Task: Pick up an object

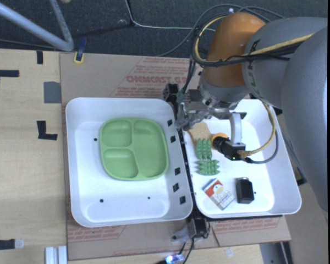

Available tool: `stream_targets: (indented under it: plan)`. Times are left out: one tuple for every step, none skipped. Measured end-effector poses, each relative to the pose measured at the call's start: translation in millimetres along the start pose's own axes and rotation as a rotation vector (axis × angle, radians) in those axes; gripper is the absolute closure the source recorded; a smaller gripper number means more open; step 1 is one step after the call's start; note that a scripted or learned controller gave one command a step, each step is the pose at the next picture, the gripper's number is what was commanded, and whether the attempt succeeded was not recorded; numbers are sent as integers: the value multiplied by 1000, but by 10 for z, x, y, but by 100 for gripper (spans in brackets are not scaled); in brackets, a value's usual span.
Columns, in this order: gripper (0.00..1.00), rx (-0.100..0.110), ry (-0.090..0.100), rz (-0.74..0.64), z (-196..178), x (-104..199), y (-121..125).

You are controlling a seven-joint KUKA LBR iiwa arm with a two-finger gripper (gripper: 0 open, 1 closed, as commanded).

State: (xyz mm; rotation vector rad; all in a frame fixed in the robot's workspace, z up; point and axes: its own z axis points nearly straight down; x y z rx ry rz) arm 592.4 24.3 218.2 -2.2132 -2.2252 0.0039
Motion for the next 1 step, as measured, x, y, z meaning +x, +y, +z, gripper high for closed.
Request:
stream_targets:
  plan:
    - [100, 0, 0, 1, 44, 410, -207]
